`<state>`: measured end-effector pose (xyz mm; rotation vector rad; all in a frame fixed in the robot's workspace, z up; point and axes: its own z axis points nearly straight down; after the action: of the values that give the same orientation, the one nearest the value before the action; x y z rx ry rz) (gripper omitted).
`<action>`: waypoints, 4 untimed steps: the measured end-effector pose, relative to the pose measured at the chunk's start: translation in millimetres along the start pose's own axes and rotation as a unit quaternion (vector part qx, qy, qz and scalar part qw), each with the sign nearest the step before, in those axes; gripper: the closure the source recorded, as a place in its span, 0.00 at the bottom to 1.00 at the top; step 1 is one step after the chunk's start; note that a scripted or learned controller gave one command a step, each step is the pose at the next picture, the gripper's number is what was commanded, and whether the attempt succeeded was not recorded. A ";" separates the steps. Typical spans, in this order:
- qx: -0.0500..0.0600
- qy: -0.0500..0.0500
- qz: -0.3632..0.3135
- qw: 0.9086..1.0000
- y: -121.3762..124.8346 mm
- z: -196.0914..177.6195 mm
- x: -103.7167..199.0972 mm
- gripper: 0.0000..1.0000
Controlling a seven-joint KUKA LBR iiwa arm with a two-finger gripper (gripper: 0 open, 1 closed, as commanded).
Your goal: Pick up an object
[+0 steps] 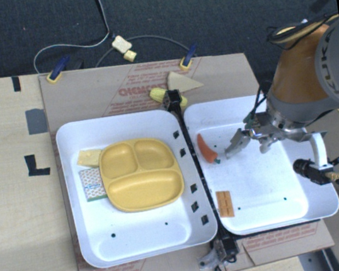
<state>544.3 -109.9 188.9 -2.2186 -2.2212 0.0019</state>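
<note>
1. Bench: two white bins side by side. The left bin (84,241) carries the big stuff, the right bin (296,207) is where my arm (304,78) reaches in from the right edge.
2. Yellow divided plate (142,174) fills the middle of the left bin. Rigid, wide, bad pick for two fingers, so I'm skipping it.
3. Gripper (232,148) hangs low in the right bin's upper half. Can't tell from here whether it's spread or pressed together.
4. My target, the orange sausage-shaped thing (206,148), lies near the right bin's left wall, just beside the gripper tip. Looks light and probably a bit squishy and smooth, so I'd pinch across its narrow middle.
5. Small orange card (225,204) lies flat by the same wall, lower down. Too flat to grab.
</note>
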 end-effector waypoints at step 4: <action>-0.003 -0.002 0.000 1.000 77.6 92.1 13.4 1.00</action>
<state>621.7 -96.3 96.6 -2.2236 -2.2272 -0.0008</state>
